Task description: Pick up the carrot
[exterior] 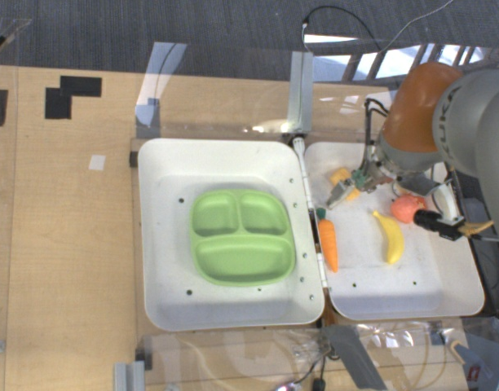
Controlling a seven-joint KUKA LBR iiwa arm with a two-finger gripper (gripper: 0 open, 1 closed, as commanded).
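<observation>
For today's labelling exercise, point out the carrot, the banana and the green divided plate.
carrot (328, 245), camera view, middle of its orange body
banana (390, 238), camera view, middle of its curve
green divided plate (242, 265), camera view, floor of its wide compartment

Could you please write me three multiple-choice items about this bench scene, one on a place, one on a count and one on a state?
1. Where does the carrot lie?
A. on the green tray
B. in the right bin, along its left wall
C. on the bench outside the bins

2. How many compartments does the green tray have?
A. two
B. three
C. five

3. What is the state of the carrot?
A. lying flat in the bin, apart from the gripper
B. lifted above the bin
C. standing upright on the tray

Answers:
1 B: it rests in the right bin beside the divider.
2 B: two small sections above one wide one.
3 A: it lies flat, while the gripper is farther back, near a small yellow piece.
</observation>
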